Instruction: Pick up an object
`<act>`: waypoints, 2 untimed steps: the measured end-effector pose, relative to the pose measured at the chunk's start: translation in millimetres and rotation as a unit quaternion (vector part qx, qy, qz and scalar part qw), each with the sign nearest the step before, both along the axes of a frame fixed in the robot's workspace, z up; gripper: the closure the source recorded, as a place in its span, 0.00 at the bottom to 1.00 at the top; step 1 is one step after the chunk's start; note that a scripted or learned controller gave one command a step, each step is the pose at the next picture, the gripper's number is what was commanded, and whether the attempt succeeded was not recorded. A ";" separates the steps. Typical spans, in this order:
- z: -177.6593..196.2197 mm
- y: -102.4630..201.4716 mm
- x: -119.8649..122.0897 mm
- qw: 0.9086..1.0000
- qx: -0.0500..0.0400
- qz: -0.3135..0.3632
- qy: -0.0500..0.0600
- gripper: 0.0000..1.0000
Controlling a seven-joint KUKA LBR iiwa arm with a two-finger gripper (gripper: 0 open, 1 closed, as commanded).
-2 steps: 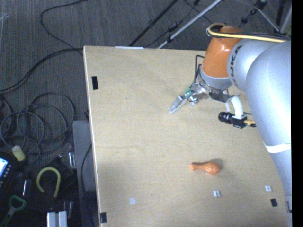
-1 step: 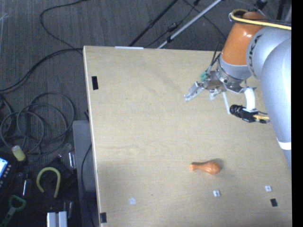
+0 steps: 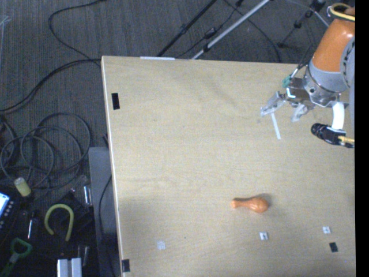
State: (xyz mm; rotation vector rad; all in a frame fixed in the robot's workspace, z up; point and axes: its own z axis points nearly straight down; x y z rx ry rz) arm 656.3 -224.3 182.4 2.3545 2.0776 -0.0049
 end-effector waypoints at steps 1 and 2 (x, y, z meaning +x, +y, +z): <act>-84.7 24.2 12.5 0.986 0.001 0.168 0.000 0.00; -80.0 36.5 13.0 0.951 0.001 0.310 0.000 0.00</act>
